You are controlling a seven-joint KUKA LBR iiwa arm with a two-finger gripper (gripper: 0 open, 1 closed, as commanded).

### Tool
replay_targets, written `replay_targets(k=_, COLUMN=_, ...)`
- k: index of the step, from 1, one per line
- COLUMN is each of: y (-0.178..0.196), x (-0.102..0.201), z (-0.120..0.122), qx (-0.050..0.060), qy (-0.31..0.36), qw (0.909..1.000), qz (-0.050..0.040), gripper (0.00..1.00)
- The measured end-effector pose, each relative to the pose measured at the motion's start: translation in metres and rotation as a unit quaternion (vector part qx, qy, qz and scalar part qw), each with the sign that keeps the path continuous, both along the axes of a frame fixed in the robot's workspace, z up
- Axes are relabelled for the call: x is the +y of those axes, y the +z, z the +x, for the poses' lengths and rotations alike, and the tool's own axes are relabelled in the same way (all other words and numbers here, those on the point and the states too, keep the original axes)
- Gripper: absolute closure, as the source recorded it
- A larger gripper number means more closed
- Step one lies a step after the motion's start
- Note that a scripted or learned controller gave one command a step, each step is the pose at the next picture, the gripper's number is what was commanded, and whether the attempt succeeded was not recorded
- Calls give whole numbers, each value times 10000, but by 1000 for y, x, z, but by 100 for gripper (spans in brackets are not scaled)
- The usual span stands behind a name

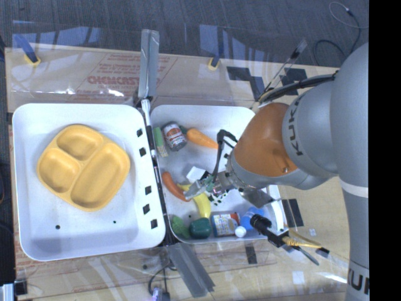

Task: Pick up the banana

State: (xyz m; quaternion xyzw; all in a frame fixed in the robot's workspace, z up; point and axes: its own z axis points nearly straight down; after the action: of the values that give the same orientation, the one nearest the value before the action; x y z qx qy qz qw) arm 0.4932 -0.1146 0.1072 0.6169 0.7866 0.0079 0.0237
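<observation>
Left bin (25, 168): I log one yellow divided plate (83, 166) with three compartments, lying near the middle.

Right bin (188, 113): I log a small can (175, 136) at the far side, tilted; an orange carrot (202, 139) just beside it; a second orange-red carrot-like piece (173, 186) against the left wall; a green item (179, 224) and a dark green round item (200, 228) at the near edge; a small bottle with a white cap (226, 224) lying flat beside them.

Banana (202, 205): yellow, in the right bin's near half, just above the dark green item and below the gripper.

Arm (313, 143): I see it reaching in over the right bin. The gripper (210, 187) sits low over the banana's upper end; whether the jaws are spread or pressed together, I cannot tell, nor whether they touch the fruit.
</observation>
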Motion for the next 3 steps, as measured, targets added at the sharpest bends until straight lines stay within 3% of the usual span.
replay_targets(k=1, y=14, x=0, z=2, qx=-15, qy=29, qw=10000, qz=3, gripper=100)
replay_targets(k=2, y=14, x=0, z=2, qx=-9, qy=36, qw=10000, qz=4, gripper=0)
replay_targets(k=3, y=-14, x=16, z=-16, qx=239, qy=1120, qw=9934, qz=45, gripper=0)
